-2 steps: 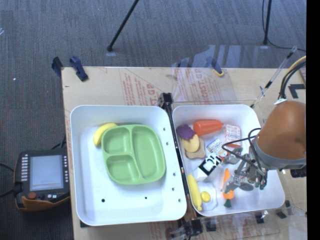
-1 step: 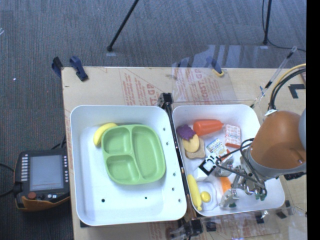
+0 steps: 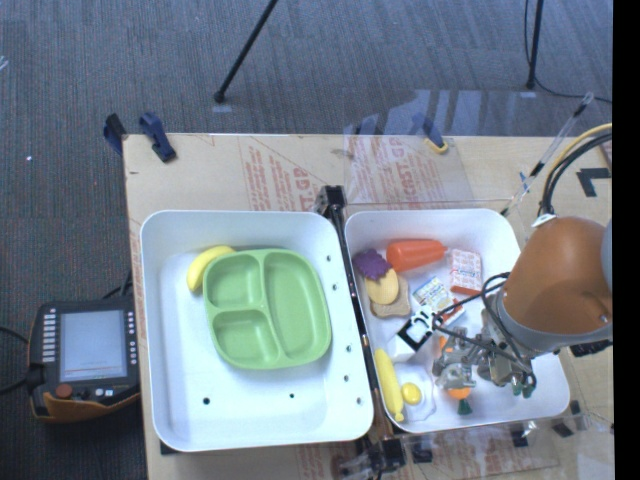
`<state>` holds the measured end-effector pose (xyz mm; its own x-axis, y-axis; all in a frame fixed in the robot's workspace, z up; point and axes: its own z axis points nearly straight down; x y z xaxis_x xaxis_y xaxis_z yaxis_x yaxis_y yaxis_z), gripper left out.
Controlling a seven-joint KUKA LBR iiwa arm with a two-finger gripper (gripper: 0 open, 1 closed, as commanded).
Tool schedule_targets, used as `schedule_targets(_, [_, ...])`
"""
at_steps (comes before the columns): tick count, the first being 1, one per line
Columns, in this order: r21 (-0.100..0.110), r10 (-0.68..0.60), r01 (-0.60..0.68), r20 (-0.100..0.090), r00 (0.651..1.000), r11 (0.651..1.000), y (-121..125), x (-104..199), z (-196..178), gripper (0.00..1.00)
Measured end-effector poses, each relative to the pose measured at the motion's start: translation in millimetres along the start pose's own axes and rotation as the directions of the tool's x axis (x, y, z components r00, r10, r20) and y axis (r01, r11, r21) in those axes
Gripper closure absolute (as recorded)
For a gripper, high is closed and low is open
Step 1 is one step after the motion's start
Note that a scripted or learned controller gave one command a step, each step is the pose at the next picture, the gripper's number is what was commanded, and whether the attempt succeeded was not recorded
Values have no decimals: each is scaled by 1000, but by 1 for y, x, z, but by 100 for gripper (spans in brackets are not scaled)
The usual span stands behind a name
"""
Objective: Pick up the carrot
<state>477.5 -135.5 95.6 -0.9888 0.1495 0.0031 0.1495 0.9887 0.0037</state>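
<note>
Grey carpet all round the table (image 3: pixel 250 168). Can't tell how the tool (image 3: pixel 462 373) is set; it hangs low in the right bin (image 3: pixel 500 230), around 5 o'clock. Carrot (image 3: pixel 415 254) lies well apart toward 11, untouched. I'd call this the approach: next it needs to travel over there and line up.

I'm working in a lab: carpeted floor, tripod legs (image 3: pixel 250 38), a teach pendant (image 3: pixel 88 353), clamps (image 3: pixel 155 136) on the bench.
</note>
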Motion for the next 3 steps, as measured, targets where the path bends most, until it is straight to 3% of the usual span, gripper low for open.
schedule_targets(1, [1, 629, -629, 2, 777, 777, 37, 2, -4, 100])
schedule_targets(2, [-3, 739, -739, 5, 673, 673, 94, 14, -93, 100])
schedule_targets(3, [2, 783, -783, 3, 622, 622, 89, 15, -90, 100])
